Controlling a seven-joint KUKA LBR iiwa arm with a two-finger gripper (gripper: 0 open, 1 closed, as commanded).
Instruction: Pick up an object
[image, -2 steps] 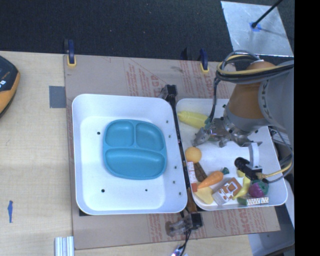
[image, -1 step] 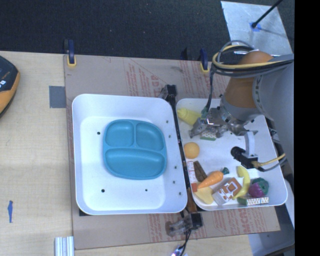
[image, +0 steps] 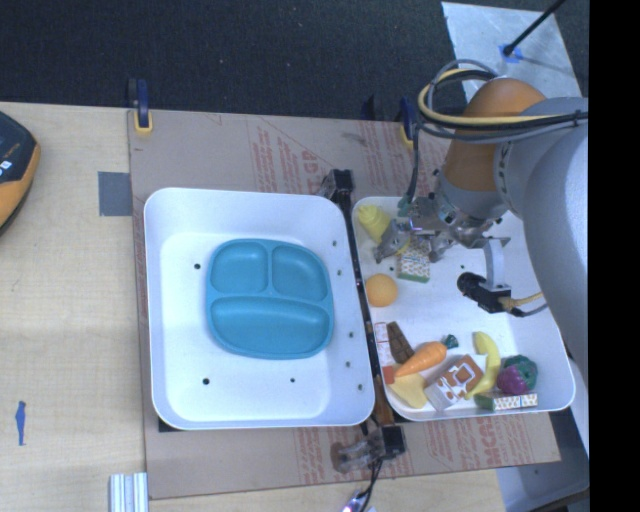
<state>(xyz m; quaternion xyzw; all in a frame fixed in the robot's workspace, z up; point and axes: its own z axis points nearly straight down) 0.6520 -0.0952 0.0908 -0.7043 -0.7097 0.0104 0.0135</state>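
Hovering gripper (image: 415, 243) over small box (image: 413, 266) in right bin (image: 560, 390); finger state unclear, cannot tell. Probably light, stiff, slick; best pinched across short sides.

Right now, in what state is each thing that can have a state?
blue tray: flat, upright, in the left bin.
orange ball: loose in the right bin.
carrot: lying on its side.
banana: lying among the toys.
gripper: low over the right bin.
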